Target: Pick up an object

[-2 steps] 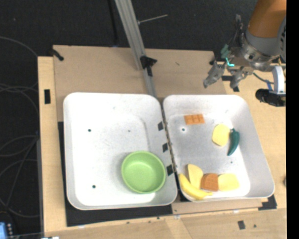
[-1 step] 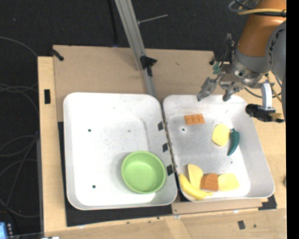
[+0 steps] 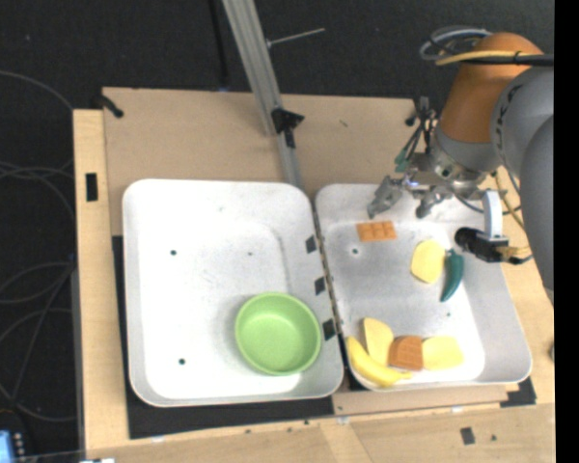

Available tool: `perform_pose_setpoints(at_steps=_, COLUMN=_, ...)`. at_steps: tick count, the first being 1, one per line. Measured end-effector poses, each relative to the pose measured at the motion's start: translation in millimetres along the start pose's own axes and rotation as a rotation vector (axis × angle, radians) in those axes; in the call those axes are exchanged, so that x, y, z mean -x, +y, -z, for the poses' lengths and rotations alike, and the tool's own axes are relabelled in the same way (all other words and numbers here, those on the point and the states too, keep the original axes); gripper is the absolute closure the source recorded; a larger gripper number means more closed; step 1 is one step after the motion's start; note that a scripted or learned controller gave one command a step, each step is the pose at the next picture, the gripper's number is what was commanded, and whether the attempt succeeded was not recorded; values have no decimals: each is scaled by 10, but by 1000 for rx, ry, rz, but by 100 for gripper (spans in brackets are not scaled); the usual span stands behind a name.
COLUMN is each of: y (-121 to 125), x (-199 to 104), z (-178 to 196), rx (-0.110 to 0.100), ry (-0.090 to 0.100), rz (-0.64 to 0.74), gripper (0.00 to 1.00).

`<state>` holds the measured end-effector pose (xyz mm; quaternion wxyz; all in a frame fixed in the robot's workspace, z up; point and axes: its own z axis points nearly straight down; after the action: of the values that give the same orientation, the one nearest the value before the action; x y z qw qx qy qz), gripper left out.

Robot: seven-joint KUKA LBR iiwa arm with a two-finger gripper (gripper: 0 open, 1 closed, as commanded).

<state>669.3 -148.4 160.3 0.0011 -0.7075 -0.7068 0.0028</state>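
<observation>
With its 2 fingers spread and nothing between them, the end effector (image 3: 412, 197) hovers over the right bin (image 3: 497, 355), the orange cracker (image 3: 376, 231) just below-left of it, so a straight descent could miss that flat piece.

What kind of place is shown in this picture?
Probably a robotics lab test bench: a grey and orange arm reaches over two white bins holding toy food and a green bowl.

Bins (image 3: 174, 220): white. Bowl (image 3: 278, 333): light green. Waffle piece (image 3: 376, 231): orange. Pepper (image 3: 453, 276): dark green. Banana (image 3: 372, 365): yellow. Bench (image 3: 174, 133): tan. Arm (image 3: 482, 95): grey, orange band.
</observation>
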Motion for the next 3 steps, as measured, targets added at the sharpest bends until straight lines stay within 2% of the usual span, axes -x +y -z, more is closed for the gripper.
perform_pose_setpoints(at_steps=1, y=2, x=14, z=-496, rx=5, ry=-1, rz=-1, gripper=0)
perform_pose_setpoints(at_steps=2, y=15, x=20, z=-373, rx=10, ry=-1, rz=-2, gripper=100)
perform_pose_setpoints(at_steps=3, y=-43, x=70, z=115, rx=12, ry=2, rz=1, gripper=100)
